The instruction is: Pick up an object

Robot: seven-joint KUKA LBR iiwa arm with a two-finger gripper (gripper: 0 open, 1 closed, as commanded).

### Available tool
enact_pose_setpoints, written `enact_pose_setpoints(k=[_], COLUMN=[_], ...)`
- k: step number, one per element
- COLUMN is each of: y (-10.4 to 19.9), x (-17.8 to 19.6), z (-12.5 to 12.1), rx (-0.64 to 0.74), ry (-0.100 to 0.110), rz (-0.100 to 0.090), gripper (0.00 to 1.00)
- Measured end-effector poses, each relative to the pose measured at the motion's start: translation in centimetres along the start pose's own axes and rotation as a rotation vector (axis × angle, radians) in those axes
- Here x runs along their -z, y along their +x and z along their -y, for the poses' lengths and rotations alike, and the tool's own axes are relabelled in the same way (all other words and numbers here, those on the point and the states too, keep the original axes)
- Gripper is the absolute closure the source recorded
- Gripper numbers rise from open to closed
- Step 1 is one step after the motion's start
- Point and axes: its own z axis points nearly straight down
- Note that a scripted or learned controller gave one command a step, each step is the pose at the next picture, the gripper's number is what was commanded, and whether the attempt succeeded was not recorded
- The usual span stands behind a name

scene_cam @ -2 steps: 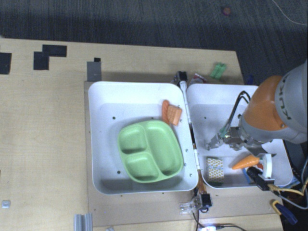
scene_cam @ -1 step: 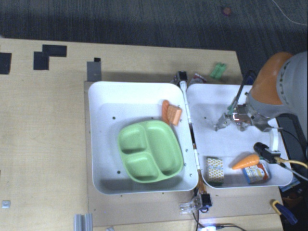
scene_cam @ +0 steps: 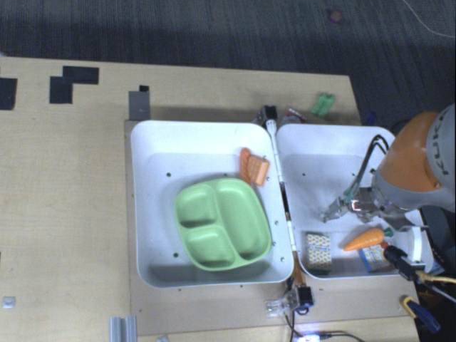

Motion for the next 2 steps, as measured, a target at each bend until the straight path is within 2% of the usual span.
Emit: enact_pose_setpoints(k=[1, 2], y=[1.2, 0.9], x=[0.1, -0.1], z=[2.7, -5.6], rx=[0.000, 0.004], ry=[-0.006, -0.001], rz=[0.002, -0.001], gripper=[0.00, 0.00])
